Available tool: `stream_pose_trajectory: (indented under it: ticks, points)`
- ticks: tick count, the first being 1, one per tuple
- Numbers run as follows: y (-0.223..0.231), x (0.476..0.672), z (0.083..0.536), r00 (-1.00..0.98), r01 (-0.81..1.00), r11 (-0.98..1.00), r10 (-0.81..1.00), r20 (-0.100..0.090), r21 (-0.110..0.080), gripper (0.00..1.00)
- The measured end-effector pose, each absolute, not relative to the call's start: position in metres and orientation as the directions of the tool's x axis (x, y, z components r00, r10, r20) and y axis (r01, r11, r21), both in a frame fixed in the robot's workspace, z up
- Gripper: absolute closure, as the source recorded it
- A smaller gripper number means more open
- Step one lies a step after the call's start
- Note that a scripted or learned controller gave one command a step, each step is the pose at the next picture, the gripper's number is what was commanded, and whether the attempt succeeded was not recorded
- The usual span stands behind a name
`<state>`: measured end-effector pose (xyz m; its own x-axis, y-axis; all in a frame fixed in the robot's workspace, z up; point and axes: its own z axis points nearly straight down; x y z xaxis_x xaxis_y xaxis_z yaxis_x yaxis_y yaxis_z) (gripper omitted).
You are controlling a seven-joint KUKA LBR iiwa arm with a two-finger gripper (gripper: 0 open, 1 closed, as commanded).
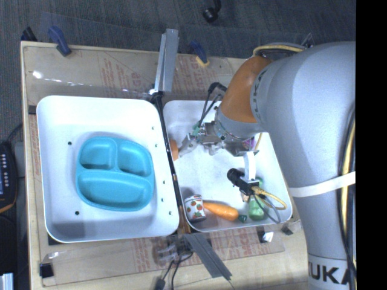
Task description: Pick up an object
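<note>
As the arm (302,113) is reached in from the right, its gripper (201,139) is seen in the upper half of the right bin (205,183), close above the white floor. Whether the claw is apart or together cannot be told, because it is viewed from above and is partly covered by the wrist.

An orange thing (174,148) is found just beside the gripper, on its left, against the left wall of this bin. Only a small part of it is shown, so its kind cannot be told. It also cannot be judged whether it is touched by the gripper.

Three more things are laid along the lower edge of the right bin, well apart from the gripper. A small cup (193,207) with a printed pattern is placed in the lower left corner. A carrot (221,211) is laid on its side just to the right of the cup, and the two seem to be touching. A green thing (257,209) is set in the lower right corner, a little apart from the carrot.

In the left bin (60,125) a blue plate (115,174) with three compartments is laid flat near the middle. Both bins are borne side by side by a wooden bench (91,71), and a blue clamp (60,43) is fixed at its far edge.
</note>
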<state>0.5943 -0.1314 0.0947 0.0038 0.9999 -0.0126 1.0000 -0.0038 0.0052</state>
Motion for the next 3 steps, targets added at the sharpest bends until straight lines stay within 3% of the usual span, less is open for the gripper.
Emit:
stream_pose_trajectory:
  ticks: [1, 2, 3]
  points:
    - [-0.108, 0.485, 0.098, 0.013, 1.000, -0.013, 1.000, -0.025, 0.019, 0.00]
    - [-0.141, 0.505, 0.092, -0.006, 1.000, 0.006, 1.000, 0.000, 0.002, 0.00]
    - [-0.182, 0.542, 0.092, -0.005, 1.000, 0.005, 1.000, 0.001, -0.001, 0.00]
